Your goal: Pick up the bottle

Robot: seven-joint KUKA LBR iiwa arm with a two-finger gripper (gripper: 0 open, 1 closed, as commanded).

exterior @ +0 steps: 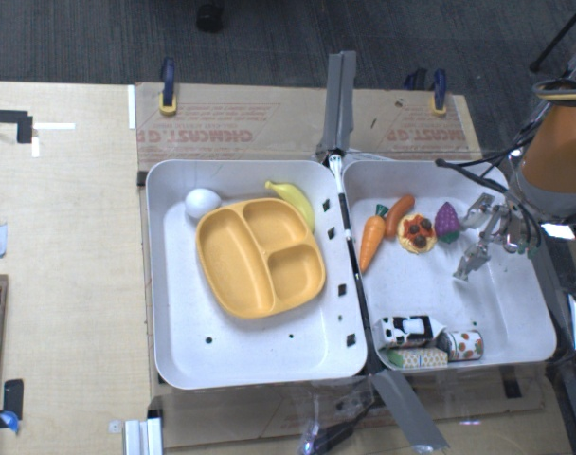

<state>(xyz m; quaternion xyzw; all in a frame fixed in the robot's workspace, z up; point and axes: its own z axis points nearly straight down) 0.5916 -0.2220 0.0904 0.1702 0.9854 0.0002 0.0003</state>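
Two shallow white bins sit side by side on the surface (61,254), the left bin (165,282) and the right bin (515,320), divided by a grey upright bar. Brown cardboard (241,121) lies behind them, held by blue clamps.

Inside the left bin, a yellow compartment plate (260,259) takes up most of the floor. A banana (293,200) lies at its far edge, touching the plate's rim, and a white egg (203,200) rests just beside the plate's far left corner.

At the right, the grey arm with its orange band (553,154) reaches over the right bin. Its gripper (482,240) hangs above bare bin floor, fingers spread apart with nothing between them.

In the right bin, a carrot (370,240) lies near the divider with a red chilli pepper (399,211) just beside it. Next come a round pizza-like toy (417,233) and a purple grape bunch (446,221), close together and near the gripper.

Along the near wall rest a black and white cow-patterned carton (406,330), a flat patterned box (416,357) below it, and what looks like the bottle (465,344), a small item with a white body and an orange and green label, lying on its side; its shape is hard to make out. It is well apart from the gripper.
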